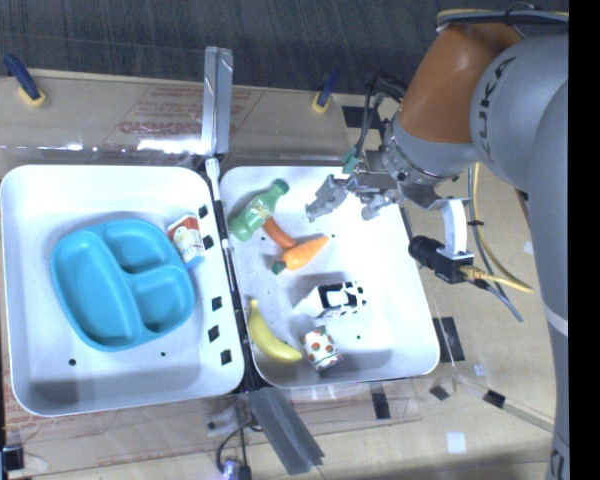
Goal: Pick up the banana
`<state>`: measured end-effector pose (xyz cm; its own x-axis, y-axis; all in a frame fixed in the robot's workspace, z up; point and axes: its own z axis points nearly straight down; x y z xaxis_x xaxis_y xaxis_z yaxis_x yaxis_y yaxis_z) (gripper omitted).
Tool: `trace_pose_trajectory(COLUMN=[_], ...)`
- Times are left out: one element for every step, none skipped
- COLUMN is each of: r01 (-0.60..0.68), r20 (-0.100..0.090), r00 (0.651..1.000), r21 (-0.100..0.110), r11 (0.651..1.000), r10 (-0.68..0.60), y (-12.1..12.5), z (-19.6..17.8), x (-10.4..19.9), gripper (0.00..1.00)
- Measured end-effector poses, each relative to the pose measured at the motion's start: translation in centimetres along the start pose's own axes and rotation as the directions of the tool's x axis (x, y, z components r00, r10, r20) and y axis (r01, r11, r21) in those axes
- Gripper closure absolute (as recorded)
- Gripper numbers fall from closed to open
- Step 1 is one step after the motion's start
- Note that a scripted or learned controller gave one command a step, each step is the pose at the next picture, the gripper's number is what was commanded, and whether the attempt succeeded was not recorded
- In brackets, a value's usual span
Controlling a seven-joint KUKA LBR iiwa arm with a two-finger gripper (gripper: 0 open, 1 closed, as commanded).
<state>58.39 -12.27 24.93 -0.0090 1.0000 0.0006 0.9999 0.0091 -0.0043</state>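
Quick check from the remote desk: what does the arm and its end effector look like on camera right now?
The arm is smooth grey with a rounded orange band above the wrist and dark KUKA lettering on the grey shell. The end effector is a compact metallic grey unit with two fingers. A black cable loops beside the wrist, and yellow cables trail below it.

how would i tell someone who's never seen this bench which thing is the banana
Look in the right bin, the one without the blue tray. Go to its lower left corner, against the wall shared with the other bin. The banana is the plain yellow curved piece there, beside a small spotted cup.
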Motion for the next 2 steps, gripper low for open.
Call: trace_pose_trajectory(r01=[0.13, 0.129], r20=[0.001, 0.001], r00=[0.992, 0.992], r21=[0.001, 0.001], r11=[0.992, 0.992], r10=[-0.13, -0.129], y=[-4.68, -4.68], z=[4.67, 4.67], x=[10.58, 10.55], gripper=[0.0, 0.0])
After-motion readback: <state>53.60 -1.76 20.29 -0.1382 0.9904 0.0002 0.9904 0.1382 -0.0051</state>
